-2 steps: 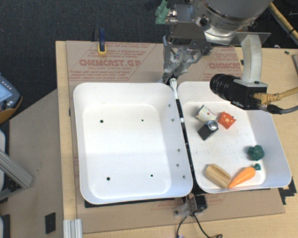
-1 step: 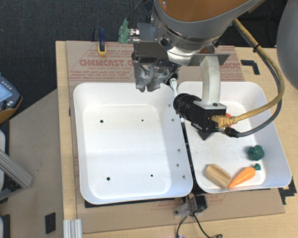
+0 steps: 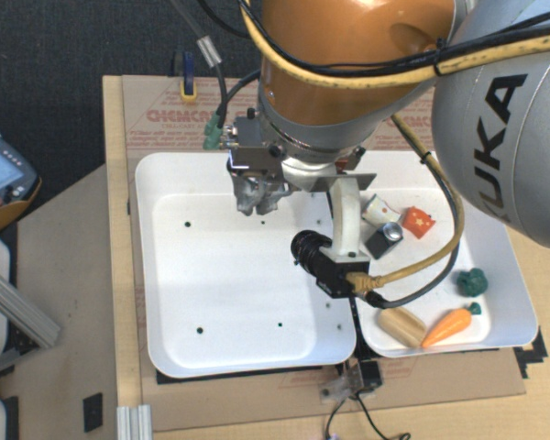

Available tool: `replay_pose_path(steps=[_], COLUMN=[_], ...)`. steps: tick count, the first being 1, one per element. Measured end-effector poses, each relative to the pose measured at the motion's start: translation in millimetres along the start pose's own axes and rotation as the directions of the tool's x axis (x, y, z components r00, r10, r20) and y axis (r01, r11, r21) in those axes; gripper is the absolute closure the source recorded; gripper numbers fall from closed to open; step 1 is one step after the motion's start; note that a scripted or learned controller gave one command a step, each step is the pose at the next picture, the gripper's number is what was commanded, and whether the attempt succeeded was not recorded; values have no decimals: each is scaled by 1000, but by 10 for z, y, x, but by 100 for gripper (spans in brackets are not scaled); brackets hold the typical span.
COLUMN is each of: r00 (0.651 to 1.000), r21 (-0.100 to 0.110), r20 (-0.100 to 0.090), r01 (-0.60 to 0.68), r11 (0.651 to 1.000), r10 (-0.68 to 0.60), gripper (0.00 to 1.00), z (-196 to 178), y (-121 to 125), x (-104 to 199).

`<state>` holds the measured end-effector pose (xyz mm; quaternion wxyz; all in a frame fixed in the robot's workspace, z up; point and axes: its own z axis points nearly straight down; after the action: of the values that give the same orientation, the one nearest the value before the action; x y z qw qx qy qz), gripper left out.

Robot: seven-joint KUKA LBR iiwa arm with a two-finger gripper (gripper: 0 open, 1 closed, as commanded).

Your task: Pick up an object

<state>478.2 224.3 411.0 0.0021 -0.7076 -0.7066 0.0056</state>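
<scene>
My gripper (image 3: 254, 196) hangs over the far middle of the left bin (image 3: 179, 273), below the big orange wrist band. No object shows under it or in it. The loose objects lie in the right bin (image 3: 521, 324): a red block (image 3: 419, 222), a small white and black piece (image 3: 383, 220), a green lump (image 3: 471, 282), an orange carrot (image 3: 450, 326) and a tan wooden cylinder (image 3: 401, 325). The arm hides the far part of the right bin.
A black fitting with a yellow cable (image 3: 325, 264) hangs from the arm over the divide between the bins. Both bins rest on a cardboard sheet (image 3: 128, 154). A blue and yellow clip (image 3: 189, 73) stands at the sheet's far edge.
</scene>
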Motion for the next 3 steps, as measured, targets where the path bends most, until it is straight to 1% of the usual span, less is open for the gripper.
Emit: replay_pose_path(steps=[1, 2, 3], r00=[1000, 1000, 1000], r21=[4, -23, 3], r20=[1, -11, -1], r01=[-5, 5, 0], r11=[1000, 1000, 1000], r10=[5, -5, 0], gripper=[100, 100, 100], z=[1841, 536, 2818], y=[14, 134, 9], x=[-574, -284, -258])
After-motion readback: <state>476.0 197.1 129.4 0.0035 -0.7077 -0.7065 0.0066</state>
